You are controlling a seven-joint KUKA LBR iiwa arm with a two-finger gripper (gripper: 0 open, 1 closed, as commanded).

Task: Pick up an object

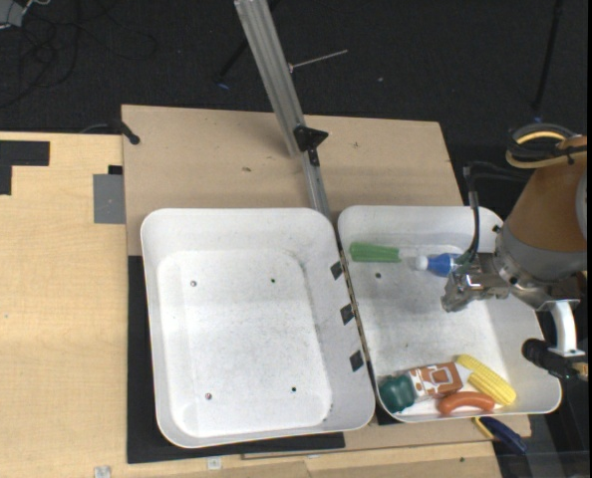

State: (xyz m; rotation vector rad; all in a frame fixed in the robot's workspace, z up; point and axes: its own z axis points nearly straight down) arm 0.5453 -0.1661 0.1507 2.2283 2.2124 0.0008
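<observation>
One gripper (462,289) low in right bin (416,337); grip unclear.

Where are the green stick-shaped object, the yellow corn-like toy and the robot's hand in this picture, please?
green stick-shaped object (375,254), camera view, middle of its length.
yellow corn-like toy (486,379), camera view, centre of its body.
hand (462,289), camera view, its metal tip.

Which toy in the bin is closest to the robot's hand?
The small blue and white bottle, lying right beside the gripper. The green block lies farther left, and the yellow corn sits at the near edge.
</observation>
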